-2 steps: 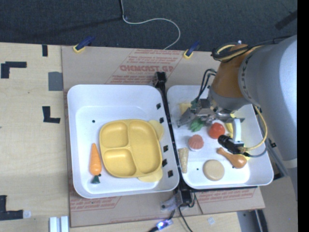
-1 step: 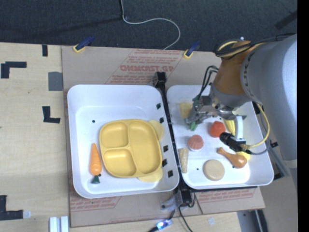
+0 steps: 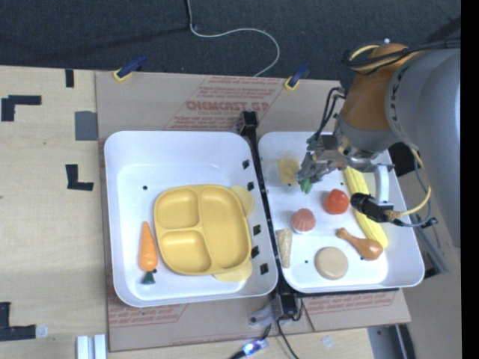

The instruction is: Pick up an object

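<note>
Our gripper [image 3: 308, 176] hangs at the right bin's [image 3: 397, 279] ten o'clock; we cannot tell its state. We count one tomato [image 3: 336, 201], one corn [image 3: 365, 204], one drumstick [image 3: 360, 244], one cookie [image 3: 331, 262]. Room stays near six o'clock.

Arm [image 3: 419, 103] cut off by right edge. Corn cob [image 3: 364, 204] partly hidden behind black fitting [image 3: 372, 206]. Pale yellow piece [image 3: 243, 200] mostly concealed beneath divided plate [image 3: 200, 226]; gripper [image 3: 308, 179] finger spacing indistinct.

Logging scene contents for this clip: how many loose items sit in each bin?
Left bin: 2 - orange toy carrot, yellow divided plastic plate.
Right bin: 6 - yellow corn cob, red tomato, pink round piece, brown drumstick, tan round cookie, pale yellow chunk.
Total: 8
</note>
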`<state>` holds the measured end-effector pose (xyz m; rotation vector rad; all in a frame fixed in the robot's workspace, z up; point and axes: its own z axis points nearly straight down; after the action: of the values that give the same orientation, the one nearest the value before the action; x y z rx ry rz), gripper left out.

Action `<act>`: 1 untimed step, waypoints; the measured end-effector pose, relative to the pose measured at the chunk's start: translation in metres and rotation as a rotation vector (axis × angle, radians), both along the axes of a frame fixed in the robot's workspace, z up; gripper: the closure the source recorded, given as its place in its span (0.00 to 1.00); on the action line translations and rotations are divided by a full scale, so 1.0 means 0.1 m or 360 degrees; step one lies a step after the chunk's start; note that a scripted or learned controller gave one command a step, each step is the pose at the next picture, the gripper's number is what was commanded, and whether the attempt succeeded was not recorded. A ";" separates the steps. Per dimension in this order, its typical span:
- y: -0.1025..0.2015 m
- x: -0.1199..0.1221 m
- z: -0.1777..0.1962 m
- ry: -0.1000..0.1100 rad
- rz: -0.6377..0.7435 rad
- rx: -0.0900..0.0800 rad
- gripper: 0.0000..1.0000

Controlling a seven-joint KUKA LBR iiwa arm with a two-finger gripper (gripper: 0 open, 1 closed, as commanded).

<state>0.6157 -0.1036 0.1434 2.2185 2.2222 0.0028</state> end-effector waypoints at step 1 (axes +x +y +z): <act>0.02 0.08 0.46 -0.0001 0.0001 0.0000 1.00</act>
<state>0.6240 -0.1016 0.1890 2.2173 2.2224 0.0037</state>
